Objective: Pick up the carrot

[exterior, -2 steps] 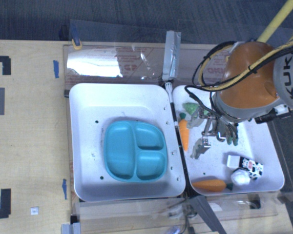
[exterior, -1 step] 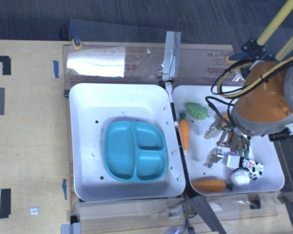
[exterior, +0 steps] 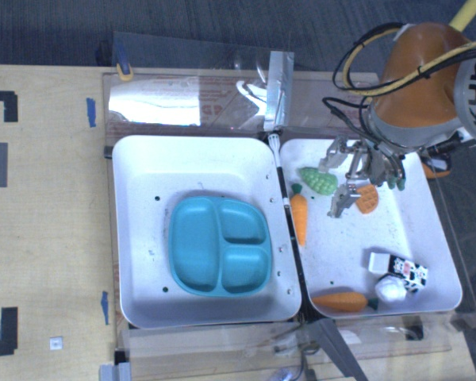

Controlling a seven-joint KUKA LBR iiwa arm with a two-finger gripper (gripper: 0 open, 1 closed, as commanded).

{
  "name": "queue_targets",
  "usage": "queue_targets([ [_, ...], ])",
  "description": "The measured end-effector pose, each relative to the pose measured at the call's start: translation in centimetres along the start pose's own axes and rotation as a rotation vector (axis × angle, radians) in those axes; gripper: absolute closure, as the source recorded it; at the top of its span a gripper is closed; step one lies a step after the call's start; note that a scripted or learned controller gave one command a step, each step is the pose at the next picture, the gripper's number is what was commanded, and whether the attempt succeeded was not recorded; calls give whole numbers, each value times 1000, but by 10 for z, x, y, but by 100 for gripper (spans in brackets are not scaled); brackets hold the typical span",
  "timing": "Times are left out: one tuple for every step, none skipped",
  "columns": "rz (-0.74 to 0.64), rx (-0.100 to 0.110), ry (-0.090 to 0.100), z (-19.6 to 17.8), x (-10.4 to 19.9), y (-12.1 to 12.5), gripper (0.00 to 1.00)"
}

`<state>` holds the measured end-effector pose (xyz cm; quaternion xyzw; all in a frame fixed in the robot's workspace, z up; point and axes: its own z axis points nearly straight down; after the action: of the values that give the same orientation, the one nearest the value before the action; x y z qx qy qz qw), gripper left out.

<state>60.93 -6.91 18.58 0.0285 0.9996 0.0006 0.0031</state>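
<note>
In the right bin (exterior: 440, 236), the carrot (exterior: 299, 217) is seen lying against the left wall while the claw (exterior: 351, 182), spread and grasping nothing, is hung beside an orange piece (exterior: 368, 198), which could be seized by mistake instead.

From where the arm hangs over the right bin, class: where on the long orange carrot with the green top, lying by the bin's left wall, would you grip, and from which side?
Grip the long orange carrot across its thicker upper half, just below the green top, coming straight down from above. It lies flat, lengthwise along the white right bin's left wall, so the fingers should probably close across its width. The wall leaves little room there, so a miss seems possible.
</note>
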Motion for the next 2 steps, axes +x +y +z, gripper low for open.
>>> queue_targets([
  [234, 1, 8, 2, 27, 18, 0],
  [-141, -2, 4, 2, 20, 82, 0],
])
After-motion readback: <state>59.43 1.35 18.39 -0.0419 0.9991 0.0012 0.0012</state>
